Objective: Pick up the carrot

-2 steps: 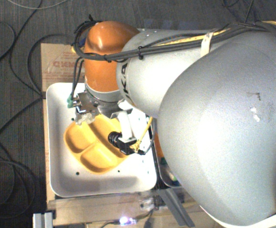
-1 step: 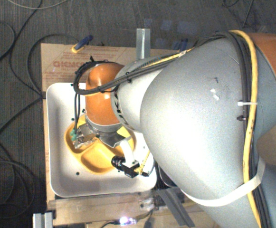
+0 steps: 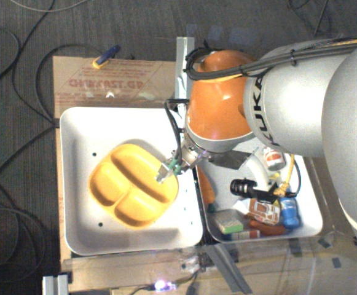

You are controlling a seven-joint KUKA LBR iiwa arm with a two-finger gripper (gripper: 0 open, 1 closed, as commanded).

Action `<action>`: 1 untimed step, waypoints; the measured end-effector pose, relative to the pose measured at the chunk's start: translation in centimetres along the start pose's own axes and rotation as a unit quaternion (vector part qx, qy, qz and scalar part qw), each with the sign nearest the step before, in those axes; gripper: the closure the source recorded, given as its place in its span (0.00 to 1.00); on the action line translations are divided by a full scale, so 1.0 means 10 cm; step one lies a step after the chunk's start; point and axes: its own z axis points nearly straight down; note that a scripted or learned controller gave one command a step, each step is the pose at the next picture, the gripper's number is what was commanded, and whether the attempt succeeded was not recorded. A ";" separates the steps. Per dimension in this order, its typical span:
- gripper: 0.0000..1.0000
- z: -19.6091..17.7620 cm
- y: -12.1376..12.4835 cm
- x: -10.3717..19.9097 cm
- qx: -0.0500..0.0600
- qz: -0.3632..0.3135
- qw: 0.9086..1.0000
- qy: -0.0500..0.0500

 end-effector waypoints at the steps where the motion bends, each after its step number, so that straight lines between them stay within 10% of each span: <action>1: 1.00 1.12 0.50 0.26 -0.015 -0.047 0.999 -0.006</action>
